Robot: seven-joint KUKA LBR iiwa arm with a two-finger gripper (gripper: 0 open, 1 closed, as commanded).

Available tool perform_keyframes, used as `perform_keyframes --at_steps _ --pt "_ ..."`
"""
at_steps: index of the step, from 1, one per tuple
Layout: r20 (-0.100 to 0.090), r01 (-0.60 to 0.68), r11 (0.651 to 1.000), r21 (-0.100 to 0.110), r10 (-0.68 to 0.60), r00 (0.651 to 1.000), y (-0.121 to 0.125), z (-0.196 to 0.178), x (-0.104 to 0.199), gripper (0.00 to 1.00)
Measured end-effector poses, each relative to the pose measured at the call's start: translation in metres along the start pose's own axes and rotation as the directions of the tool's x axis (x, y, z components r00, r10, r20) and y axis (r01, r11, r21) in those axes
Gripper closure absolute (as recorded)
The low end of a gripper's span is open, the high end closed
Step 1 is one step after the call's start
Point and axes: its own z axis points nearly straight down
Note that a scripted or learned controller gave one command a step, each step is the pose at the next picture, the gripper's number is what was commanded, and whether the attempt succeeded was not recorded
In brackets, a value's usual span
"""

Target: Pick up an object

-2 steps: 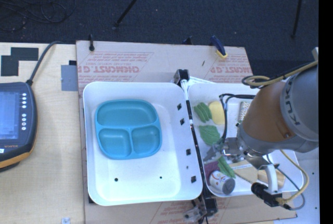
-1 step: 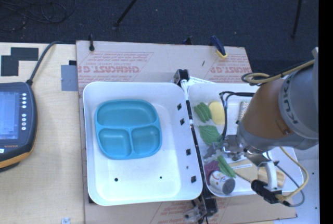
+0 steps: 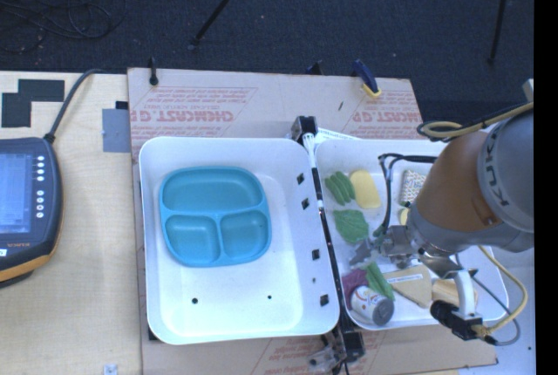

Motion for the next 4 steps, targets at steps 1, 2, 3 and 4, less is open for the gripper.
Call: perform_keyframes --at_steps 1,2,3,4 --pt "-0.001 -0.004 1.0 0.001 0.004 1.0 0.001 -0.01 -0.001 1.0" --pt "-0.002 -0.005 1.0 0.002 0.005 1.0 0.0 -0.009 -0.001 0.0" --pt "0.0 0.003 1.0 -0.001 -0.003 1.0 0.067 0.001 0.01 0.0" --pt "-0.001 0.001 1.0 0.005 -0.001 1.0 0.064 -0.009 0.009 1.0"
